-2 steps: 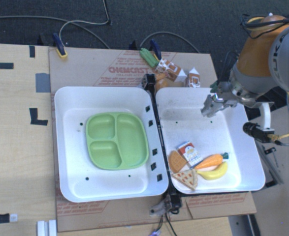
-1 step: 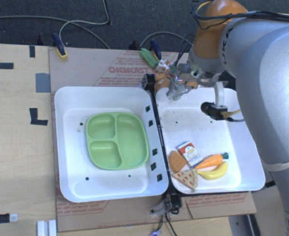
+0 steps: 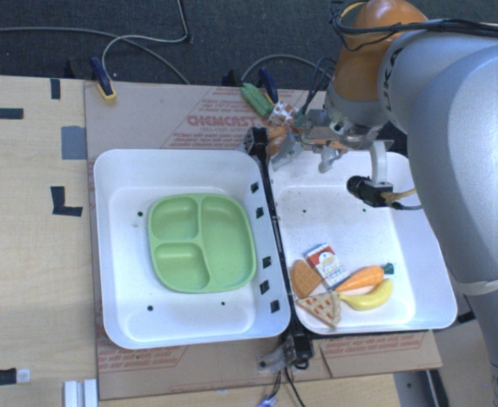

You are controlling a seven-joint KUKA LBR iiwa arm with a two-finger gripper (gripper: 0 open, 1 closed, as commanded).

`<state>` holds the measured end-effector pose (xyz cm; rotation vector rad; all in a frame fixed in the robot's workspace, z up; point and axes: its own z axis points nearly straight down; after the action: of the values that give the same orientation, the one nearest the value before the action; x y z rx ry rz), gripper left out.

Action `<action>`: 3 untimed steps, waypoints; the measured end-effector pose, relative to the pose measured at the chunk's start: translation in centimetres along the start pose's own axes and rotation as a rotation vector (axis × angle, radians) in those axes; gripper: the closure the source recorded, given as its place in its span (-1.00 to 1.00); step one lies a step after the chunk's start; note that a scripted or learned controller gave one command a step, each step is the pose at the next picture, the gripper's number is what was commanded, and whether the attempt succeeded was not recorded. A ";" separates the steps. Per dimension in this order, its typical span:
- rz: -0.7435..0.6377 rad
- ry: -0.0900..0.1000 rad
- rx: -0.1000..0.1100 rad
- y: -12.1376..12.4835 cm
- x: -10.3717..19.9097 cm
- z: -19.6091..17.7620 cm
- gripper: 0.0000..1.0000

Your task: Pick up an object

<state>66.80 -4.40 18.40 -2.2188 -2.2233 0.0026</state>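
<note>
Gripper (image 3: 315, 138) hovers over the right bin's (image 3: 418, 253) far edge; can't tell how it's set. The toy food, carrot (image 3: 361, 278), banana (image 3: 370, 296) and carton (image 3: 325, 264), sits clustered near the front. Best to descend squarely over the carrot.

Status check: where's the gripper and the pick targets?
Gripper over right bin's far edge, nothing seen held. Toy food clustered near corner. Green plate in left bin.

The scene was evenly and brightly lit from overhead, and only soft, short shadows were cast. The white bins (image 3: 113, 253) left of the gripper (image 3: 316, 138) were nearly washed out. Slight softness was seen throughout, and the nearby arm (image 3: 452, 142) was blurred.
</note>
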 end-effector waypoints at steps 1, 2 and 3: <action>0.002 -0.001 -0.002 0.0 -5.1 -3.2 -1.00; 0.003 -0.002 -0.001 -4.4 -15.2 -3.3 -1.00; 0.000 0.001 0.000 -3.4 -8.4 9.4 -1.00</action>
<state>63.45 -12.79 9.03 -2.2187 -2.2228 0.0010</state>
